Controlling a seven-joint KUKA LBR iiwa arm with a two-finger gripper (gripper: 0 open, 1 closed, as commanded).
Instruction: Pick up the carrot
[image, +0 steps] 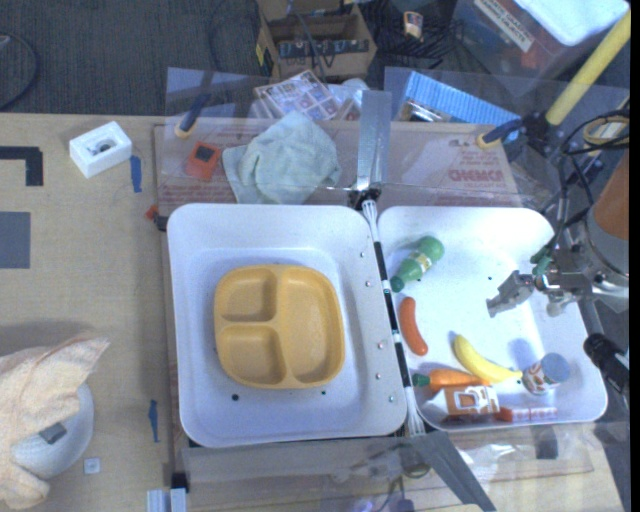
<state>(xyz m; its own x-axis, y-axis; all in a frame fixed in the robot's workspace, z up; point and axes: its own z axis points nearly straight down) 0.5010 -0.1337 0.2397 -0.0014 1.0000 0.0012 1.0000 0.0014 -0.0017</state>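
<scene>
Main risk from here: the carrot (448, 378) sits in a crowd at the near edge of the right bin (470, 228); the banana (482, 360) lies just beside it on the gripper's side, a small orange-and-white carton (470, 401) touches or nearly touches it from the front, and the bin wall is close behind that; a descent slightly off would land on the banana or the carton instead, or pin a finger against the wall; the carrot is small and tapered, so a pinch near its thin end could squirt it out. The red sausage (413, 326) lies beyond the carrot, further from the gripper, and looks similar in shape; a wrong pick there is possible. A small jar (541, 375) stands nearer the gripper than the carrot, just below it, so a low sweep across could knock it.

The gripper (507, 294) hangs over the right bin, up and to the right of the carrot, well apart from it; its fingers look spread apart, how wide is hard to judge at this angle; nothing sits between them and they touch nothing I can make out.

The green bottle (417, 261) lies well beyond the gripper toward the bin divider; the yellow tray (280, 325) is in the left bin (190, 330), out of the way. Judgement: approach not yet done; grasp still to come.
</scene>
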